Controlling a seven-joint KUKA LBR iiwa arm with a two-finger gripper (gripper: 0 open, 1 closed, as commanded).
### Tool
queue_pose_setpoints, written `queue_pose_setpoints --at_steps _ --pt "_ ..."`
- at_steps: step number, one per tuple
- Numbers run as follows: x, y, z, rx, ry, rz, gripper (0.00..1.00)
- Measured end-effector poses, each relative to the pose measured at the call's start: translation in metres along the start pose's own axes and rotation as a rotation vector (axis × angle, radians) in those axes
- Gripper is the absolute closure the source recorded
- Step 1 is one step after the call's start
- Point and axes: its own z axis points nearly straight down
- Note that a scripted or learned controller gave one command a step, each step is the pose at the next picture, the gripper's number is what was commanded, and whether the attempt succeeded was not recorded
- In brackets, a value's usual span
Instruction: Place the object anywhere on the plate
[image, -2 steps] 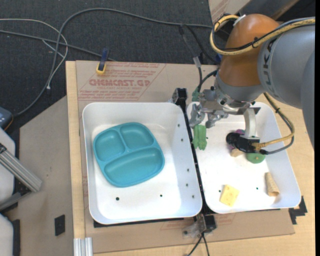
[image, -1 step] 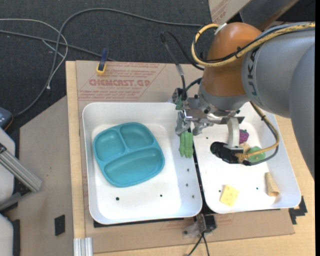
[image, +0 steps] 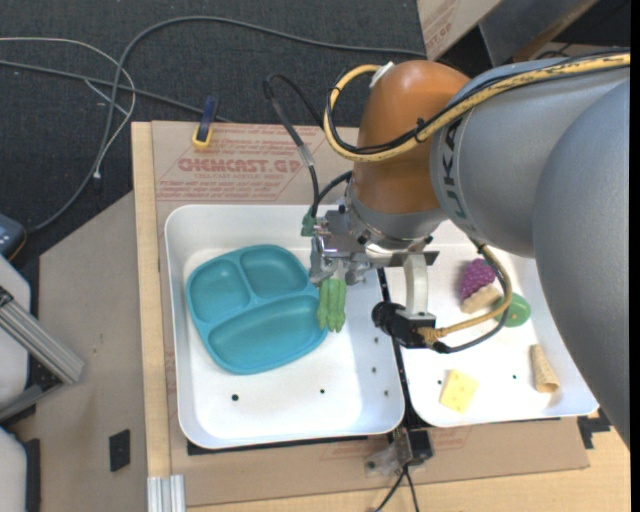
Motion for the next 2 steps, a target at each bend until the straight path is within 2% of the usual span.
queue_pose_setpoints --at_steps 1,2 --pt "0.038 -0.0074 -0.0046 -0.003 -0.001 0.002 1.0" --pt "0.0355 -0.0069 -0.0045 -0.004 -0.003 0.007 0.0"
